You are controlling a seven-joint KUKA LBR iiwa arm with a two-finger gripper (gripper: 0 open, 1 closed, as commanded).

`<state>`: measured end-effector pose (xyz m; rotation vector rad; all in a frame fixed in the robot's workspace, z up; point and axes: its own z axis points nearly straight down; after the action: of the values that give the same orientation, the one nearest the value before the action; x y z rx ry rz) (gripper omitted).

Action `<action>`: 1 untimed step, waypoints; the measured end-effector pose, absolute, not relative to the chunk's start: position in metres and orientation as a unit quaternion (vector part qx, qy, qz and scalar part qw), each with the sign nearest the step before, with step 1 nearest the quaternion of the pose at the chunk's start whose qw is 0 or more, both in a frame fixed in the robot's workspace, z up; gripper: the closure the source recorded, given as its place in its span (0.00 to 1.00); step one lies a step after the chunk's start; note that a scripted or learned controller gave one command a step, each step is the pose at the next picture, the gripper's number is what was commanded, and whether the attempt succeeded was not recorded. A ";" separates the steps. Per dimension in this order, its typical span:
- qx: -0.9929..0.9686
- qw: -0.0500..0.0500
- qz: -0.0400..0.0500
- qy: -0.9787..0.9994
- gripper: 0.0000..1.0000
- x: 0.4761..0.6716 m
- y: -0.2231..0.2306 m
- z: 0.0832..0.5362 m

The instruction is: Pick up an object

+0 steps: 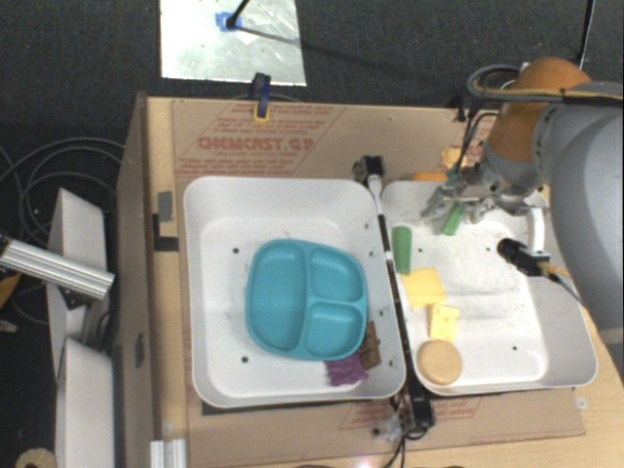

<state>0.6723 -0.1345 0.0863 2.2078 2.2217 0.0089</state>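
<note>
The grey arm (575, 154) with its orange band (551, 74) comes in from the right and bends down over the far part of the right bin (561, 359); the left bin (219, 261) sits just beside it, the two sharing a middle edge, both resting on a brown cardboard sheet (253, 139); in the left bin a teal divided plate (304, 298) lies flat near the centre, and a purple piece (343, 370) and a small brown piece (371, 347) lie against its near right rim, close to the bin's corner; the gripper (454, 206) hangs low at the right bin's far left region, and a green cylinder (451, 220) shows between its fingers, tilted, so the jaws appear to be pinching it, though whether it is clear of the bin floor cannot be told; along the right bin's left wall a green stick (402, 248) lies lengthwise; just below it a yellow block (424, 287) rests, then a smaller yellow wedge (443, 322) touching a round tan disc (440, 362) at the near left corner; a small orange piece (429, 175) lies at the far rim.
</note>
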 end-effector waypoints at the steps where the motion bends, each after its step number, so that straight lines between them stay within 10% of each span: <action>1: 0.704 0.004 0.001 0.710 1.00 0.671 -0.134 0.097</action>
<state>0.6706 -0.1344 0.0969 2.2061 2.2267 0.0046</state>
